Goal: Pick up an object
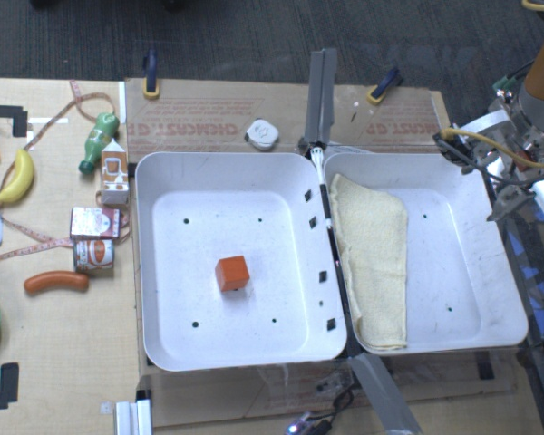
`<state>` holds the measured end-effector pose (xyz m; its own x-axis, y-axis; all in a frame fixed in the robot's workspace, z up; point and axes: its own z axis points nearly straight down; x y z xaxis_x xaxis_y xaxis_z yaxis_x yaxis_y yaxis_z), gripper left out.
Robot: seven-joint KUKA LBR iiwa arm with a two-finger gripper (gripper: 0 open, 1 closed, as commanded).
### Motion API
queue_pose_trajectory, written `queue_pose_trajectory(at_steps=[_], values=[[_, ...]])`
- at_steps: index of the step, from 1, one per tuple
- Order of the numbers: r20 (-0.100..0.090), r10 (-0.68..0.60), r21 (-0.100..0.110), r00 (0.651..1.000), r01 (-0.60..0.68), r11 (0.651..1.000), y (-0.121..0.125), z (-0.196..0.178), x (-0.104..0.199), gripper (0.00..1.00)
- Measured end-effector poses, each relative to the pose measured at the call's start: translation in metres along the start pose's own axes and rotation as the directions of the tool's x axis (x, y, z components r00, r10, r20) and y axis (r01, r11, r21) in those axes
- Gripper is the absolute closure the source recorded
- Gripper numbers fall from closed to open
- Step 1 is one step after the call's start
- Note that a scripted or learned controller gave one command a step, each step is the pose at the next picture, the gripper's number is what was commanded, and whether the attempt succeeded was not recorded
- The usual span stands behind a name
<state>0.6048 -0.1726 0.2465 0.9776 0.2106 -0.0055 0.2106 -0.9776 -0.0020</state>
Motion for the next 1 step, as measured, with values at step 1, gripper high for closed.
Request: queue_pose_trajectory(at_steps=[1], values=[[-0.001,-0.059,-0.001,0.998,0.059,0.998,0.049,0.0142,-0.0086,0.0]])
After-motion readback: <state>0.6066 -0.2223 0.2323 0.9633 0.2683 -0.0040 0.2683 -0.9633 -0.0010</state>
